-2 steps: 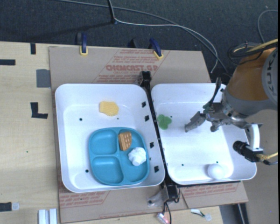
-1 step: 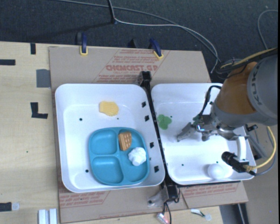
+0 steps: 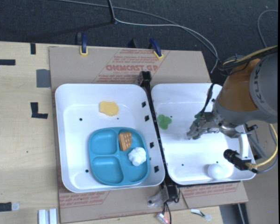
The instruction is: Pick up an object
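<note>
White ball (image 3: 218, 171) lies at the near edge of the right bin (image 3: 177, 94). Gripper (image 3: 196, 129) hovers mid-bin, nothing held, finger state unclear; green lump (image 3: 164, 121) just left. Next: descend on one object.

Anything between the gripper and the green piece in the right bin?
Nothing visible. The gripper hangs over the right bin, and the green piece lies to its left near the divider, with bare white floor between them.

Tray (image 3: 105, 164) in left bin (image 3: 67, 125); ball (image 3: 217, 171) in right bin (image 3: 177, 171).
</note>
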### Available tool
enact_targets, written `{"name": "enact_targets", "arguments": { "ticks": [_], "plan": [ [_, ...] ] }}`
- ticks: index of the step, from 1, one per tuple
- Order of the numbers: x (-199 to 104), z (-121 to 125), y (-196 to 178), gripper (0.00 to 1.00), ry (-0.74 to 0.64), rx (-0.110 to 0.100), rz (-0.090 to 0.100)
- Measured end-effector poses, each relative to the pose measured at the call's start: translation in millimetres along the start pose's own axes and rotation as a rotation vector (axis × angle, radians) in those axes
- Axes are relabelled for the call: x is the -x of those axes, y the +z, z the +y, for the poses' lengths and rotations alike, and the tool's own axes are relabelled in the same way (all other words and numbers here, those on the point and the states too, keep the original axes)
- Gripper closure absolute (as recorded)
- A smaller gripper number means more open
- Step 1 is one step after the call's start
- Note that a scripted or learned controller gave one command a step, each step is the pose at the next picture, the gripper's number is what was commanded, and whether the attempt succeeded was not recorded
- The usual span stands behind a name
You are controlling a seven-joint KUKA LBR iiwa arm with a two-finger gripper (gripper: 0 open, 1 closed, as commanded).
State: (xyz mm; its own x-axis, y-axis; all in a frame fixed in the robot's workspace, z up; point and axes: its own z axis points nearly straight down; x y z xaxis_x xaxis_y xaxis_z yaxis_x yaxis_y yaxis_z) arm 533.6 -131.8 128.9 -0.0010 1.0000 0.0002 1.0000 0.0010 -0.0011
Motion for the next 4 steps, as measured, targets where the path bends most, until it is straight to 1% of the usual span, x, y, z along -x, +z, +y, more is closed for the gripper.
{"name": "enact_targets", "arguments": {
  "ticks": [2, 3, 4],
  "plan": [
    [8, 3, -85, 1.0, 0.001, 0.004, -0.001],
    [7, 3, -119, 1.0, 0.0, 0.004, -0.001],
    [-43, 20, -125, 1.0, -0.004, 0.001, 0.001]
  ]
}}
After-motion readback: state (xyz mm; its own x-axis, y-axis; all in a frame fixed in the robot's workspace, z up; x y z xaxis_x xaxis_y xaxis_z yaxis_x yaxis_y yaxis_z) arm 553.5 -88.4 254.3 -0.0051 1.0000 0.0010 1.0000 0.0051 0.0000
